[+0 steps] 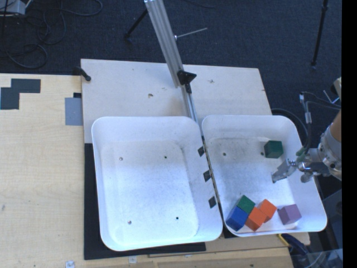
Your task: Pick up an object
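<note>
The right bin (223,128) holds several small blocks. A dark green cube (273,148) sits alone near its far right side. Along the near edge lie a green cube (245,204), a blue cube (236,218), two orange blocks (262,214) and a purple cube (289,214), close together. My gripper (291,171) hangs over the right side of this bin, between the dark green cube and the purple cube. It is open, with nothing between its fingers (279,174).
The left bin (106,149) sits beside the right one, with black clips (205,175) along the shared wall. A slanted aluminium rail (167,43) runs from the top down to where the bins meet. Cables hang at the right.
</note>
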Robot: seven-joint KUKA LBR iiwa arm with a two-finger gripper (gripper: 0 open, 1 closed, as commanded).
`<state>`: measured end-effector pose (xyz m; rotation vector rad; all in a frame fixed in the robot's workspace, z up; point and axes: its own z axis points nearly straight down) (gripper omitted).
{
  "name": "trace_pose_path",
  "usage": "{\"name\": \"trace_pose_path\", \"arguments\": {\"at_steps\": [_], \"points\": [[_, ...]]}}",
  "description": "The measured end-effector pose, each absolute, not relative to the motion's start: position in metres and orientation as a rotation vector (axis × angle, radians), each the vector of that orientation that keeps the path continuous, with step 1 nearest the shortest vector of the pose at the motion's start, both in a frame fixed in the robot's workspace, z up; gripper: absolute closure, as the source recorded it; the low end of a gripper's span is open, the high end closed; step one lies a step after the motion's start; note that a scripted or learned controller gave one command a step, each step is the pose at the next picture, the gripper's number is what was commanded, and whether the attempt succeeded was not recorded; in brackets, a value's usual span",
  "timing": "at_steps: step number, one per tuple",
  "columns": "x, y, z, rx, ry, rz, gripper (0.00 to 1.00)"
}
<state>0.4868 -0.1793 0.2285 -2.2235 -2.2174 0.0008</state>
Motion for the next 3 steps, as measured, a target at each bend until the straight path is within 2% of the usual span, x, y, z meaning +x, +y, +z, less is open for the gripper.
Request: {"name": "trace_pose_path", "arguments": {"at_steps": [1,2,3], "points": [[0.487,-0.18,0.238,-2.223,-2.219,0.0,1.0],[0.487,-0.18,0.238,-2.225,-2.216,0.001,0.0],[0.526,-0.201,0.121,-2.215,-2.216,0.007,0.0]]}}
